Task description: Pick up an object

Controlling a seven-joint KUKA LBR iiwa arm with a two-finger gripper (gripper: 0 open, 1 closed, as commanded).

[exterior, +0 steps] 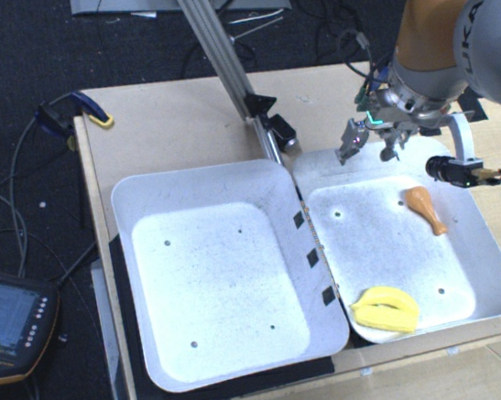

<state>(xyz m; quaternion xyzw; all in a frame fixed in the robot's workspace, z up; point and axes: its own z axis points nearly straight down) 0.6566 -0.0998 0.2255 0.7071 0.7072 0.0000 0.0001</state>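
Plainly, the orange drumstick-shaped toy [424, 208] lies in the right bin [478, 236] near its far right corner, long axis slanting toward the right edge, just nearward of the gripper [368, 143], which hovers spread and empty over the far rim.

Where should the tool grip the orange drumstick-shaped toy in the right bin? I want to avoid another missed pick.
Probably across the narrow neck of the orange toy, coming straight down. It lies flat and apart from the bin wall, tapering toward its lower end, so the fingers should close across that long axis.
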